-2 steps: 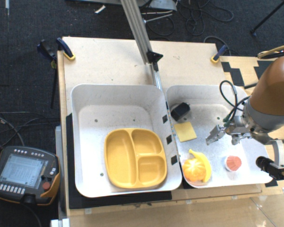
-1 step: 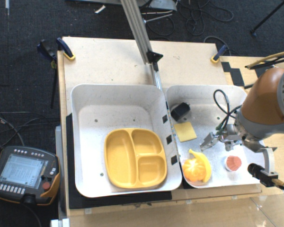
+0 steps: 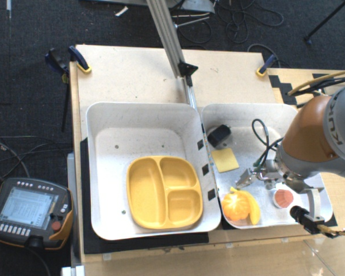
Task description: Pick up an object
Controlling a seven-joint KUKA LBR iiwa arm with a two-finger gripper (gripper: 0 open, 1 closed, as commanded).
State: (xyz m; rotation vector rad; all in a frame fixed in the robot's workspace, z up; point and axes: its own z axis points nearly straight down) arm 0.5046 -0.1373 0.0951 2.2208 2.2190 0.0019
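Orange fruit (image 3: pixel 239 206) just beside end effector (image 3: pixel 248 177).

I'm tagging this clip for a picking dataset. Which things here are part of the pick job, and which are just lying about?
Job: gripper; right bin with orange fruit, yellow sponge, black block, red disc.

Lying about: yellow divided plate in left bin; teach pendant; clamps.

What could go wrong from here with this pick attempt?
1. The gripper sits between the orange fruit and the yellow sponge; a descent here may well nudge one instead of grasping it.
2. The fruit lies against the right bin near its front wall, so the fingers may hit the rim.
3. The red disc lies partly under the wrist, likely hard to target.
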